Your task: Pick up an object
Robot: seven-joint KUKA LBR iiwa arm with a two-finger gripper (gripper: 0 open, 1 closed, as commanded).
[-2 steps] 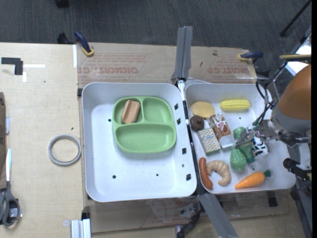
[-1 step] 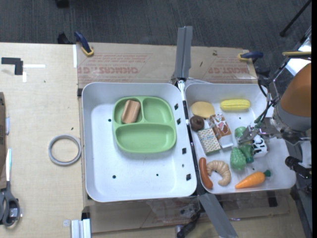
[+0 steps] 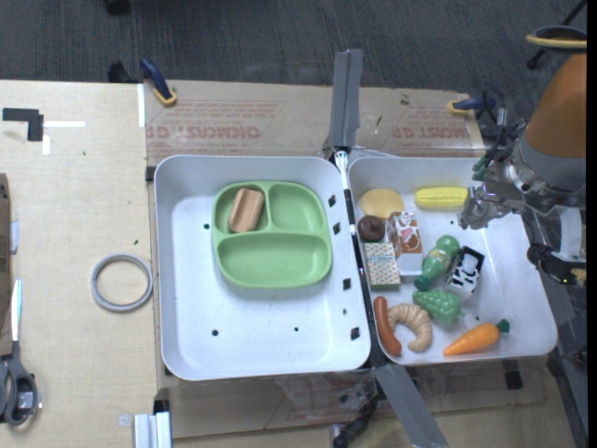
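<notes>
The robot arm reaches in over the right bin, its tool hanging low near the bin's far right corner; whether the tool is open or shut cannot be told from here, and nothing shows in its grip. Just to the tool's left lies a corn cob, with a round yellow bun beyond it. Nearer the viewer and to the tool's left crowd a chocolate doughnut, a small red-and-white carton, a cracker box, a green bottle and a black-and-white carton. Closer still sit a broccoli piece, a croissant, a sausage and a carrot. Far to the tool's left, the left bin holds a green divided plate with a bread roll in one compartment. Cardboard behind the bins bears print too blurred to read. On the desk lie a tape ring and scissors.
</notes>
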